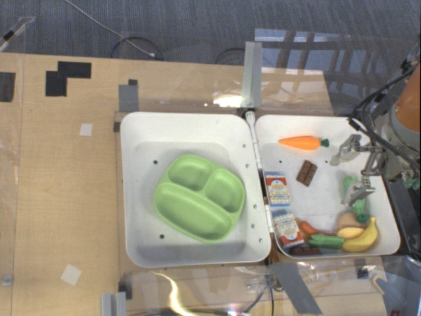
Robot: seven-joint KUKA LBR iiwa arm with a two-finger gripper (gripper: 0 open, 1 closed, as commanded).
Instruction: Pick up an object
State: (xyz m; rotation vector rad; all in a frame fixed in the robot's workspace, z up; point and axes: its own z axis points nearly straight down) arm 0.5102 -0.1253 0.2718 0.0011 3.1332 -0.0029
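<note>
Your gripper [354, 170] hangs over the right-hand edge of the right bin [329, 124], its two metal fingers [346, 150] spread wide apart, one toward the far side and one toward the near side, with nothing between them; you can see bare white bin floor through the gap. Just beside the near finger lies a small green object [350, 184], touching or nearly touching it, though you cannot tell which from this slant. That is your first risk: if the arm drops as it stands, the near finger may land on the green piece and shove it aside rather than straddle it. Your second risk is the crowd in the near right corner, where a banana [365, 237], a pale round item [348, 221], another green item [325, 241] and something red [308, 229] lie packed against each other and the wall; a close there could pinch two things at once or skid off the banana's curve. The easier targets sit apart: the carrot [301, 143] near the far wall, the chocolate bar [306, 172] in mid-floor, and two small cartons [277, 191] along the left wall. The chocolate lies flat, so fingers might scrape over it. The left bin [141, 242] carries a green divided plate [200, 197], well apart from your tool.
</note>
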